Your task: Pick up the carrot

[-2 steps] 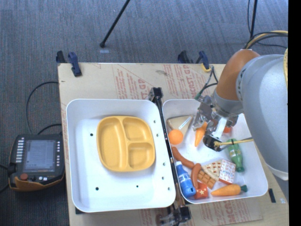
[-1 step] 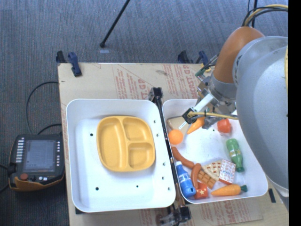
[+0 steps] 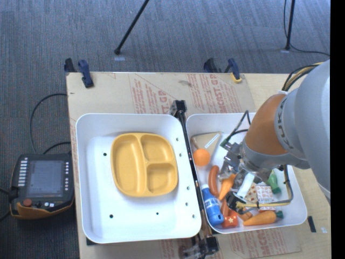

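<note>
The camera view looks down at a slant on a table topped with tan board bearing red printing, blue clamps along its far edge. The grey arm with its orange band reaches in from the right side and bends down over the right-hand bin.

Two shallow white bins sit side by side and fill most of the table. The left bin holds a yellow divided plate with three compartments, lying near that bin's middle.

The right bin holds a crowd of small toys. The gripper hangs low in the middle of this bin, among the toys; whether it is apart or together cannot be told, since the wrist and clutter hide it.

Along the bin's near edge, toward its near right corner, lies a carrot, orange with a green tip pointing right, apart from the gripper. A blue bottle lies at the near left corner. A red sausage-shaped toy and a second carrot-like orange piece lie just left of the gripper. An orange ball sits by the bin's left wall, and a pale wedge lies beyond it toward the far left corner.

A teach pendant rests on the floor off the table's left edge.
</note>
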